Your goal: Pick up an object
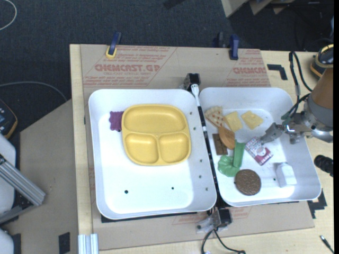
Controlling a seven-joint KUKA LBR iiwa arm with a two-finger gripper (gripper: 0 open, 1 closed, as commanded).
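Note:
My gripper (268,135) reaches in from the right over the right bin (275,97), its tip just above and right of a small red and white packet (259,152). Nothing can be seen held in it. Around the packet lie a green toy (232,162), a round brown cookie (247,182), a white block (285,173), two yellow cheese-like pieces (251,119), a tan waffle-like piece (214,115) and a brown bread-like piece (227,138).
The left bin (153,197) holds a yellow divided tray (156,134) with a purple object (115,120) beside its left side. A black divider with a clamp (193,81) runs between the bins. Cables hang at the right by the arm (323,102).

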